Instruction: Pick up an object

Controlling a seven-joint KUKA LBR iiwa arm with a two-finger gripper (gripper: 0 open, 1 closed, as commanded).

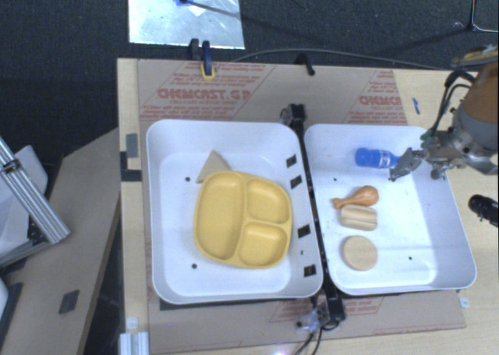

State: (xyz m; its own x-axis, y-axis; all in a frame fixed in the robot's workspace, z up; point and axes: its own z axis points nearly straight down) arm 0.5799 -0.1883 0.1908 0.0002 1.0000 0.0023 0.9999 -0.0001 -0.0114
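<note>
1. Bench (257, 84): a board with red lettering carries two shallow white bins side by side, with a black divider strip between them.
2. Left bin (168, 150): holds a yellow three-compartment plate (242, 218) that takes up most of its floor. A tan wedge-shaped piece (212, 165) lies at the plate's upper-left edge, touching or partly under it.
3. Right bin (444, 228): holds four small objects, all in its left half.
4. Arm (479, 123): enters from the right edge, above the bin's upper-right corner.
5. Gripper (407, 166): sits low over the upper part of the right bin, pointing left. Whether its fingers are spread or closed cannot be told from this angle; nothing is visible between them.
6. Blue bottle (376, 158): lies on its side just left of the gripper tip, close to it or touching; contact cannot be confirmed. It is the object nearest the gripper.
7. Round tan disc (359, 253): lies flat near the bin's lower-left area, well apart from the gripper.
8. Tan block (359, 217): lies just above the disc.
9. Orange drumstick-shaped piece (359, 198): rests just above the block, touching it, below and left of the gripper.
10. Obstructions: no object lies between the gripper and the blue bottle.
</note>
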